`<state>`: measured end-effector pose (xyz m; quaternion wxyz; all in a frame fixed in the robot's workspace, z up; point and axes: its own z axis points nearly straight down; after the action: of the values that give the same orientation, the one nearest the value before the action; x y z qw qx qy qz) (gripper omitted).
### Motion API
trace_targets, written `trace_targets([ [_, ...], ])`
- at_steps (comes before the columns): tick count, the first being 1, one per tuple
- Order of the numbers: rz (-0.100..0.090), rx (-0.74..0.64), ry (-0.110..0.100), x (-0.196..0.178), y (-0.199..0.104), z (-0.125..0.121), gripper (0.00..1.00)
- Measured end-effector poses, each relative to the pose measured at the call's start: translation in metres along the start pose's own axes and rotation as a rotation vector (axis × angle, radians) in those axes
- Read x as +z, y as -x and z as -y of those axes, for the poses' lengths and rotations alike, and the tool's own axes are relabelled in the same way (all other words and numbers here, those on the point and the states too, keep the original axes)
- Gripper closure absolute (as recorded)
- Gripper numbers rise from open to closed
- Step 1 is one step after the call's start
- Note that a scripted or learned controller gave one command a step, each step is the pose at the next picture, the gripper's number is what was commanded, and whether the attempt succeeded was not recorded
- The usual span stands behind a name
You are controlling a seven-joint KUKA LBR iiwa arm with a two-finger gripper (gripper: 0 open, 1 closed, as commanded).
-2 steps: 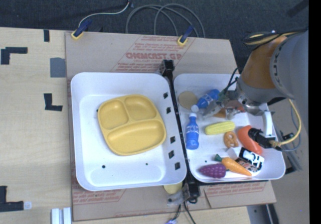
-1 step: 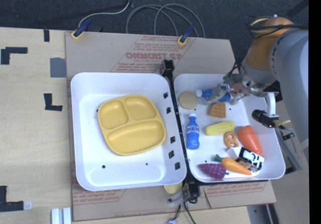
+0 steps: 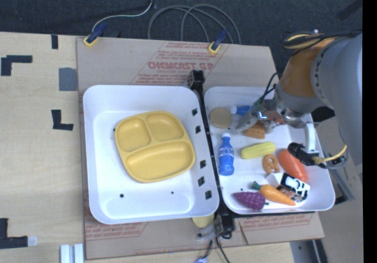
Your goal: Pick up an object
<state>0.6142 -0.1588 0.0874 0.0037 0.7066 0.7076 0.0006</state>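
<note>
So the tool (image 3: 257,117) is being held low in the upper part of the right bin (image 3: 323,197), right over a small cluster of stuff, and whether anything is actually being gripped can't be told from here, the tip is too cluttered.

Directly under and just in front of it, an orange-brown wedge piece (image 3: 255,132) is being crowded by the tool tip; that's probably the thing being gone for, though it's only a guess. It's sitting touching or nearly touching the tool, slightly toward the near side of the bin. A tan round disc (image 3: 221,117) is lying just to the camera-left of the tool, by the divider.

The corn cob (image 3: 258,150) is lying below the wedge, long axis running roughly left-right across the bin. The blue bottle (image 3: 226,154) is standing further left, lengthwise toward the near edge. The carrot (image 3: 277,194) and purple grapes (image 3: 250,200) are well apart, at the near end.

The yellow divided plate (image 3: 155,145) is being left alone in the left bin (image 3: 97,138).
</note>
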Motion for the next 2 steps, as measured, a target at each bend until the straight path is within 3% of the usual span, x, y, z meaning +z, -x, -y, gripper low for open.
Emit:
trace_targets([
  [1,-0.005,0.004,-0.026,0.0033,0.0013,-0.0332,0.00],
  [2,-0.002,0.002,-0.008,0.0015,0.0003,-0.0268,0.00],
])
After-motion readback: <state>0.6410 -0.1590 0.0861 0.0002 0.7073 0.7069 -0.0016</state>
